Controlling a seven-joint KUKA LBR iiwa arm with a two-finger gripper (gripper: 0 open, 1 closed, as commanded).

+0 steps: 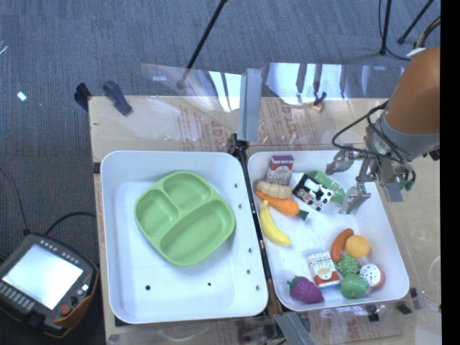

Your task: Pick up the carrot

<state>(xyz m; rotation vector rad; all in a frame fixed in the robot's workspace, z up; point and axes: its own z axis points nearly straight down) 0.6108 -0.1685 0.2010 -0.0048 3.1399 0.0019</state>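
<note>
Hovering over the upper right part of the right bin (394, 236), my gripper (350, 187) hangs with its two fingers spread apart and nothing between them. One fingertip (332, 168) sits toward ten o'clock, the other (348, 208) toward six o'clock of my wrist.

My target, the carrot (279, 204), lies in the left half of that same bin, at about nine o'clock from my fingers and apart from them. Its long axis runs from ten o'clock to four o'clock: the narrower end points up-left toward the bin wall, and the thicker end with a bit of green points down-right. A pale, beige vegetable (274, 190) lies just above it, nearly parallel and touching. A banana (272, 224) lies just below, curving down toward five o'clock.

Between the carrot and me sits a black-and-white patterned carton (315, 191), tilted, close to my lower fingertip. A small red and white box (280, 168) stands at twelve o'clock of the carrot.

At the bin's lower right a cluster gathers: an orange (357, 246), a purple berry-like fruit (307, 290), a juice box (323, 268).

The left bin (122, 185) bears a green divided plate (185, 217).
</note>
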